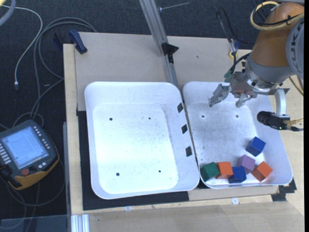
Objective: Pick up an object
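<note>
pincer (228, 96) open, holds nothing | over right bin (212, 129) | no legible writing

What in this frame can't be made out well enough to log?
- Tool: too small and blurred to read its finger gap.
- Dark blue block: partly hidden among neighbouring blocks in the right bin.
- Arm: cut off by the right edge.
- Pendant: screen text too small.
</note>
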